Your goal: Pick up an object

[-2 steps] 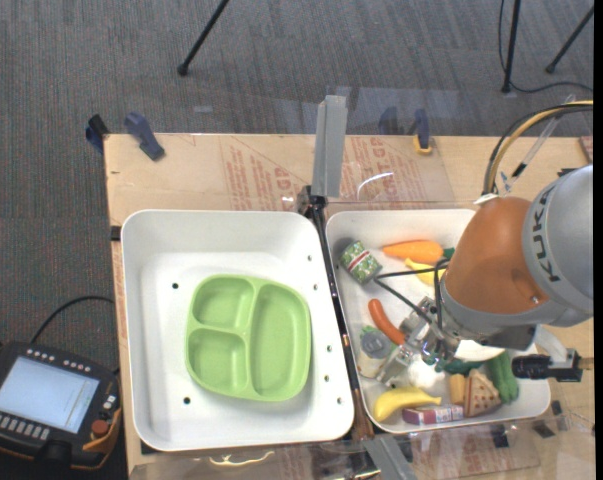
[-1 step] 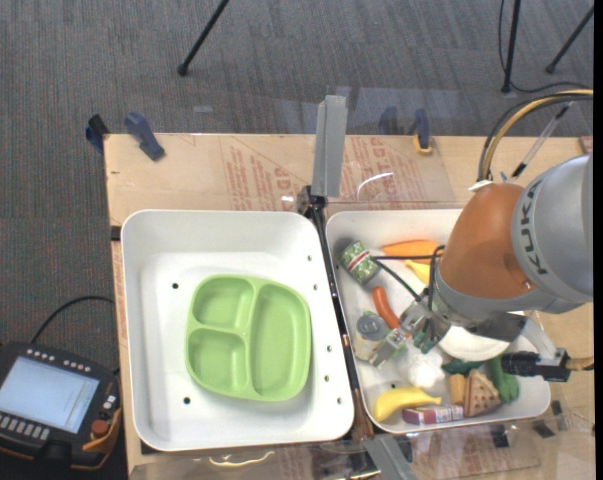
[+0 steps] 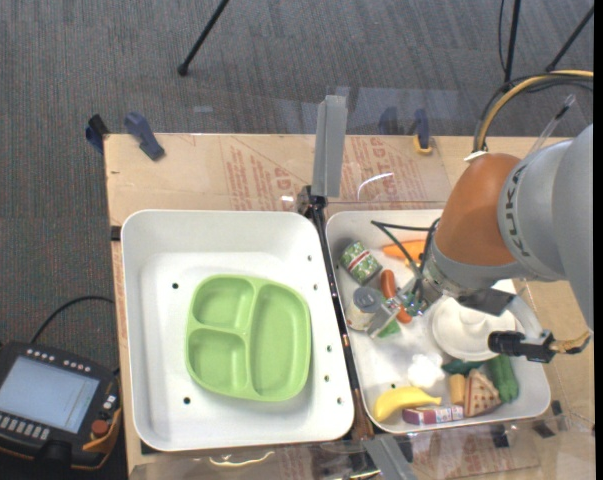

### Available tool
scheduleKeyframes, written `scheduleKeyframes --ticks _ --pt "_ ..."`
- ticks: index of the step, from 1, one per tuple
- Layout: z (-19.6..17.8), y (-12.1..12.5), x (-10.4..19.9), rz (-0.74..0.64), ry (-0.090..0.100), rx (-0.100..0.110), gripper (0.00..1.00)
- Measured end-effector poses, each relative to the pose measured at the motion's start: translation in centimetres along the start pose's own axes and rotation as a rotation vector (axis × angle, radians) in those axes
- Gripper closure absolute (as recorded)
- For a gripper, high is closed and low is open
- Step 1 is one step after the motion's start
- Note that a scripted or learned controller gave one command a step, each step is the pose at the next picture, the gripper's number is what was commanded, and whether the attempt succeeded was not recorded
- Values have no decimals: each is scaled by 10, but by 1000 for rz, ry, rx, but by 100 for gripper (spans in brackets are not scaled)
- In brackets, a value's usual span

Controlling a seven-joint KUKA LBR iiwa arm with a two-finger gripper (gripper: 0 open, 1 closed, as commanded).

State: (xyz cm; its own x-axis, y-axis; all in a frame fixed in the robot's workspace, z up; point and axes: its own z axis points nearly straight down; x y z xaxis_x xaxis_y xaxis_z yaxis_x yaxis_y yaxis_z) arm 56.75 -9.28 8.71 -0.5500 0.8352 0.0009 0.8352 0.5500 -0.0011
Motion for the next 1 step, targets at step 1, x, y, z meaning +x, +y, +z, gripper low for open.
scheduleKeyframes --ticks 1 --pt "-1 57 -32 -129 -2 -1 0"
